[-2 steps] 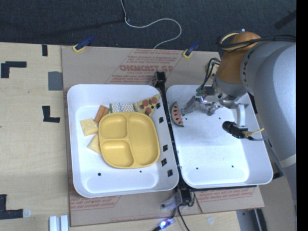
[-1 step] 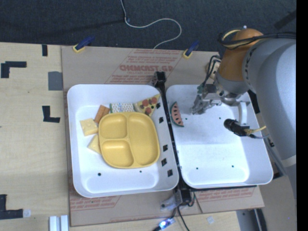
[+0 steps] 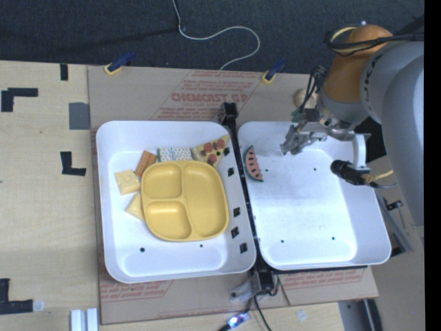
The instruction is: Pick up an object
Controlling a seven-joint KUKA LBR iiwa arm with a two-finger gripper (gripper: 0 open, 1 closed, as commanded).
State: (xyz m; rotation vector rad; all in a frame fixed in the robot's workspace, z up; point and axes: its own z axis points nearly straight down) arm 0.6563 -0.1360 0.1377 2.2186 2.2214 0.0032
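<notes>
**Arm over right bin, nothing seen in its grasp**

Bench (image 3: 41,185): pale wood with black tape marks, dark floor beyond its far edge, and a brown cardboard sheet (image 3: 200,95) clipped under both bins, likely to stop them sliding.

Arm (image 3: 386,67) reaches in from the right, orange band above the wrist.

Left bin (image 3: 114,254) holds a yellow divided plate (image 3: 185,200), with toy food pieces crowded at its far and left edges: crackers (image 3: 127,181), a pizza slice (image 3: 213,147).

Right bin (image 3: 358,250) is mostly bare; a watermelon slice (image 3: 254,164) lies against its left wall, the nearest candidate for picking.

Gripper (image 3: 295,143) hangs over the far part of the right bin, apart from the slice. Whether its claw is open or closed, I cannot tell; nothing visible in it.
</notes>
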